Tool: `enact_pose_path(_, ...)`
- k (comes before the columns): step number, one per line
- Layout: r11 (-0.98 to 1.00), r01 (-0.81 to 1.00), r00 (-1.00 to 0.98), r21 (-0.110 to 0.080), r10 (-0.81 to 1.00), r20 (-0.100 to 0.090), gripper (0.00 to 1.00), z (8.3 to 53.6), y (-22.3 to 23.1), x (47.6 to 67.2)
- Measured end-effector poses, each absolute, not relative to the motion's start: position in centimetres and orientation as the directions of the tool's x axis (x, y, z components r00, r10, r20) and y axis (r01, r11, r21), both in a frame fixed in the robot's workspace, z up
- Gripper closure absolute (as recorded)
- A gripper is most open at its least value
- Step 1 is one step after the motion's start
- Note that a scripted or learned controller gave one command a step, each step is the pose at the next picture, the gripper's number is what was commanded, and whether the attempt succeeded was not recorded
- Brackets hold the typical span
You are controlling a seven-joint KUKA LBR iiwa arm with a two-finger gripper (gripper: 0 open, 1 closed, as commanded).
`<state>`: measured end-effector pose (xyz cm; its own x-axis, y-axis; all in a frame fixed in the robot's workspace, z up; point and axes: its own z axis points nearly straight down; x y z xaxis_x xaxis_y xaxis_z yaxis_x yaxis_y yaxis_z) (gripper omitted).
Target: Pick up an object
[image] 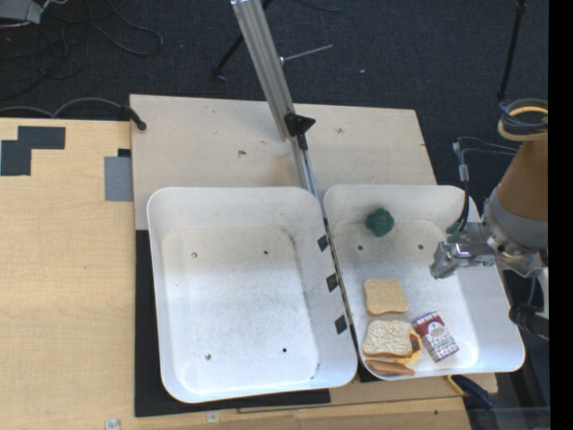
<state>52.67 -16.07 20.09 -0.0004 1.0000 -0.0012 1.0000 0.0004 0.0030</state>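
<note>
1. Right now my gripper [445, 260] hangs over the right-hand edge of the right bin [421, 195], with nothing between its tips that I can make out. Whether it stands apart or together I cannot tell; the metal there is too small and glinting to read.

2. Nearest to me is the green ball [380, 221], off to the left of my gripper and a little farther up the bin, standing alone on bare floor. I judge it light and somewhat soft, perhaps rubbery. Being round, it may roll away if I nudge it, so I would close across its widest middle, coming straight down.

3. Below and to the left of my gripper lies a slice of toast [386, 296], flat on the floor. It looks like a light, stiff toy food. Lying so flat, it offers little to pinch except its opposite edges.

4. Further down sits a stacked sandwich [390, 341], touching a small red carton [436, 335] on the side nearer my arm. The stack looks thicker and easier to span, but its layers may slide apart. The carton seems light and stiff, probably smooth-faced and slippery; its long sides are the place to take it.

5. My judgement: the ball is the simplest target, being clear of neighbours and close by.

6. Beyond all these, far to my left, is the left bin [179, 240].
</note>
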Motion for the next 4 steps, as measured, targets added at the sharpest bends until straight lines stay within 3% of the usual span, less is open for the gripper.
enact_pose_path(1, 0.002, 1.000, -0.002, 0.004, 1.000, -0.001, 1.00, 25.7, -15.3, 52.3)
enact_pose_path(2, 0.001, 1.000, -0.001, 0.001, 1.000, 0.000, 1.00, 28.2, -15.4, 52.3)
enact_pose_path(4, 0.005, 1.000, -0.005, -0.001, 1.000, 0.001, 1.00, 27.6, -4.8, 57.0)
